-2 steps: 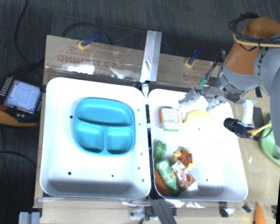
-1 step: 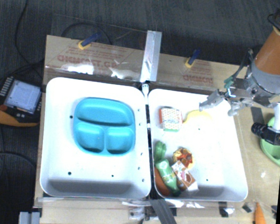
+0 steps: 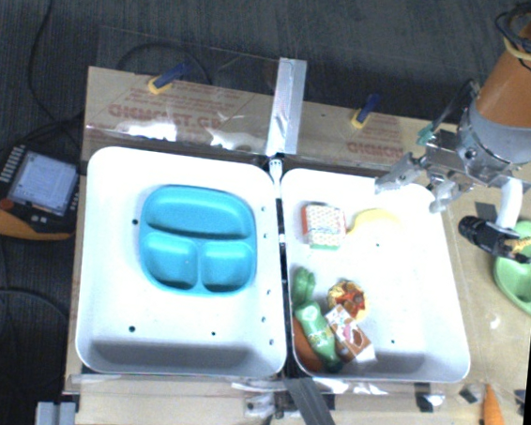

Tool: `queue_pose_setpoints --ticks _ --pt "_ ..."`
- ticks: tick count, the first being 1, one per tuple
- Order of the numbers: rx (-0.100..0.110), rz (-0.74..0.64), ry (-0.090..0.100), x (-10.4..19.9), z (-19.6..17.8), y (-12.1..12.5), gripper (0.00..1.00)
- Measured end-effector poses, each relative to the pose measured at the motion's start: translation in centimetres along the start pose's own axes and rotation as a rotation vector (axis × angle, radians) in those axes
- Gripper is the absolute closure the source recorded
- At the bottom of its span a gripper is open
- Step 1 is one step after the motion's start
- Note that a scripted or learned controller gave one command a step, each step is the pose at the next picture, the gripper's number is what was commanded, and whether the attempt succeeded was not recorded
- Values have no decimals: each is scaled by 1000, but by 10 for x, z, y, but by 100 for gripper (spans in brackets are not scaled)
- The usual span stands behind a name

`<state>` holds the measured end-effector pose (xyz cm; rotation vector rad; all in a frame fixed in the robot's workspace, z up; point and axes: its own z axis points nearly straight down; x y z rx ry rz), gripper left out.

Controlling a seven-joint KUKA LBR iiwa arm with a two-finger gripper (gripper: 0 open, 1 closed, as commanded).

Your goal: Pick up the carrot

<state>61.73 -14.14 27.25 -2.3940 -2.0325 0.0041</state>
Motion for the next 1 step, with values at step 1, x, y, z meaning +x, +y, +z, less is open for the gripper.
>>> queue_pose_setpoints --ticks 1 --pt "2 -99 2 -12 132 -52 0"
